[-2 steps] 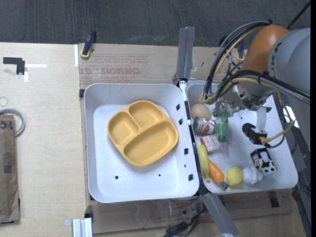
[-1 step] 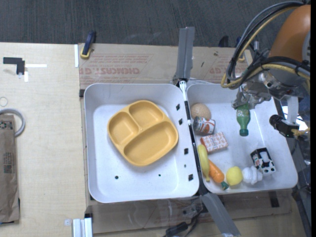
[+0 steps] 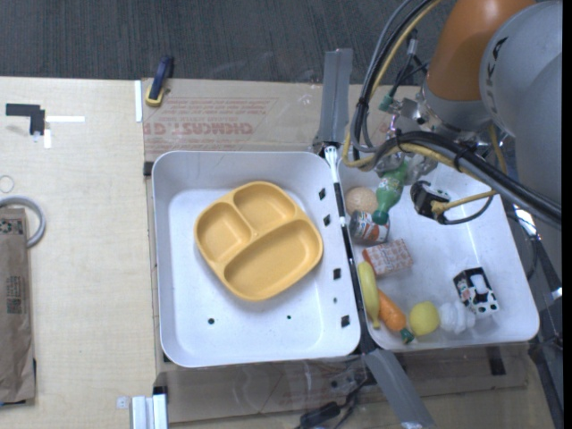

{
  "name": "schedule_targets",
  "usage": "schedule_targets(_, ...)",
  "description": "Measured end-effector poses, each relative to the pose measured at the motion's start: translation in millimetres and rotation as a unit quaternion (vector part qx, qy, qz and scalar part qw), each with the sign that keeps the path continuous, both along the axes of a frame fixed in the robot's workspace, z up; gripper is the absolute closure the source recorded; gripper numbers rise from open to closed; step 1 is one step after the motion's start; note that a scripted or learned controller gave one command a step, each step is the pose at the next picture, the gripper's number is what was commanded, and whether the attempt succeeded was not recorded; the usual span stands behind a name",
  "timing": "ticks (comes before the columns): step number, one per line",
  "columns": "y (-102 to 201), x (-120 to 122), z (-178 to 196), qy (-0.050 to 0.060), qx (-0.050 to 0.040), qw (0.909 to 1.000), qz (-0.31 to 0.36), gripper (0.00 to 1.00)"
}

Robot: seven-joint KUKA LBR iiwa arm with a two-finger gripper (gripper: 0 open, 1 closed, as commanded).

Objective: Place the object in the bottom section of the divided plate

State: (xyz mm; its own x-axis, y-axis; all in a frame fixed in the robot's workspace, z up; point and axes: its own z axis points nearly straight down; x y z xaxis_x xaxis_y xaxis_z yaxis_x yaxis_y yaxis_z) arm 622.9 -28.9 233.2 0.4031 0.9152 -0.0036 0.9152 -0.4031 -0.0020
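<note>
Yellow plate (image 3: pixel 259 239), split into two small sections and one long one, lies tilted in the left bin (image 3: pixel 170 266). The gripper (image 3: pixel 393 172) hovers over the right bin (image 3: pixel 500 266).

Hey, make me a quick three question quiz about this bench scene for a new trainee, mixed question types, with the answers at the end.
1. True or false: the divided plate sits in the left bin.
2. Multiple choice: which lies beside the carrot along the right bin's near edge? A) the lemon B) a spoon C) a blue cup
3. Fill in: the end effector is over the ____ bin.

Key:
1. True; the yellow plate is in the left bin, none of the toy foods on it.
2. A; the lemon is just right of the carrot.
3. Right; it hangs at that bin's far left corner, close above a green bottle.
</note>
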Motion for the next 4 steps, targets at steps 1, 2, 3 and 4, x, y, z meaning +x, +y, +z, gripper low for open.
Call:
schedule_targets(1,45.0,31.8,-0.4,0.000,-0.0004,0.9998,-0.020,1.00)
schedule_targets(2,63.2,35.4,-43.0,0.001,-0.0001,0.9990,0.045,1.00)
schedule_targets(3,115.1,35.6,-26.6,0.000,-0.0009,0.9899,-0.142,1.00)
schedule_targets(4,231.0,12.4,-48.6,-0.001,-0.0003,0.9514,-0.308,1.00)
